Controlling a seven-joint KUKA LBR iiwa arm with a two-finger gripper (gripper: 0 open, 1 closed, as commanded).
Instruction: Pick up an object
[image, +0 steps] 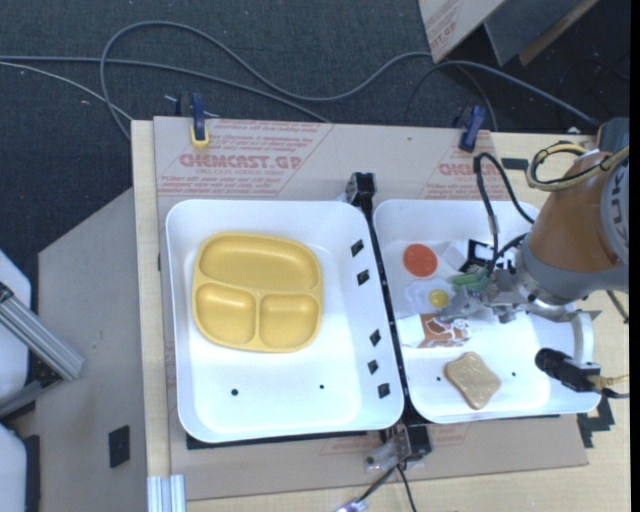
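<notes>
The gripper is lowered into the right bin, right of frame centre; whether it is open or closed cannot be told. Just left of it a small yellow piece is seen, with an orange disc above and a printed packet below. A tan bread slice lies lower. A yellow divided plate occupies the left bin

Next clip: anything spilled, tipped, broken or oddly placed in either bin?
Nothing stands out. The yellow divided plate lies flat in the left bin. In the right bin, the orange disc, small yellow piece and tan bread-like piece lie apart, intact.
</notes>
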